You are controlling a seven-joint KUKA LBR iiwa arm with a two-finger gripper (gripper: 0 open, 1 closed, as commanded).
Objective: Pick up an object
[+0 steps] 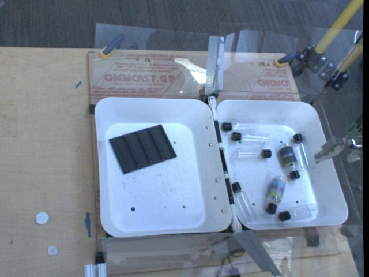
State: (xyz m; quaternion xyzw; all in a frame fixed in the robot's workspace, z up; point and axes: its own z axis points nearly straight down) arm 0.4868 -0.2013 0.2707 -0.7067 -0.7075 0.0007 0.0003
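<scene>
The right bin [323, 183] holds several small clear vials with black caps. One vial with a dark label [286, 156] lies near the bin's middle right. A small bottle with a blue and yellow label [275, 192] lies below it, tilted. Clear vials lie at the upper left [252, 136], at the left [251, 153] and near the front left corner [242, 201]. Another clear vial [300, 213] rests by the front rim. The left bin [109, 212] holds a flat black ribbed pad [142, 148], lying at a slant in its upper left part.
A metal clip [337, 148] pokes over the right bin's right rim. Clear plastic sheets and an upright metal bracket [214, 65] stand behind the bins. Yellow poles [343, 16] cross the top right corner. A white disc [42, 217] lies on the wooden bench at left.
</scene>
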